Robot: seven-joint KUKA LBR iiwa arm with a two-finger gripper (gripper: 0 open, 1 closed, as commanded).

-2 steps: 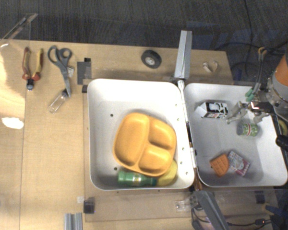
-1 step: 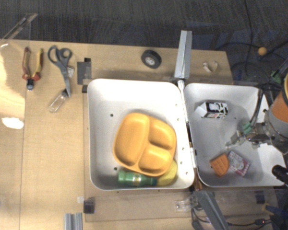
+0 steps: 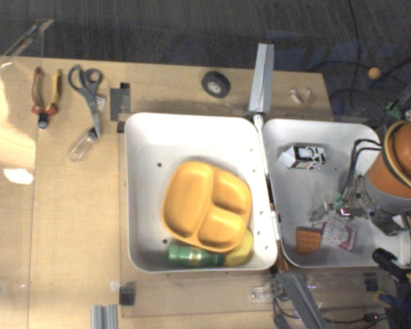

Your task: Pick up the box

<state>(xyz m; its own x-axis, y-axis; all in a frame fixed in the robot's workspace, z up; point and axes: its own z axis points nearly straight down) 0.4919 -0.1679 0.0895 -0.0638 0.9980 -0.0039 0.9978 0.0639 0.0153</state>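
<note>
The box (image 3: 307, 155), small and white with dark print, lies in the far part of the right bin (image 3: 288, 134), near that bin's far left corner and well apart from the other things there. Nearer in the same bin sit a small orange-brown block (image 3: 307, 240) and, just right of it, a flat pale packet with red print (image 3: 339, 235). The arm (image 3: 401, 166) enters from the right, its orange band above the right bin's right side, with dark cables looping beside it. The pincer (image 3: 342, 208) hangs low over the middle of the right bin, close above the packet and apart from the box; whether it is released or clenched I cannot tell.

The left bin (image 3: 145, 156) holds a yellow divided tray (image 3: 207, 204), tilted, resting over a green bottle (image 3: 192, 255) and a yellow-green round thing (image 3: 241, 249) along the near wall.

The counter (image 3: 61, 218) is pale wood with a bright patch of light at the left. On its far left lie red-handled pliers (image 3: 44, 94) and grey scissors (image 3: 89, 91); a roll of dark tape (image 3: 216, 83) sits farther right. A metal bar (image 3: 262, 79) runs away from the gap between the bins. Beyond the counter the floor (image 3: 178, 12) is dark grey carpet.
</note>
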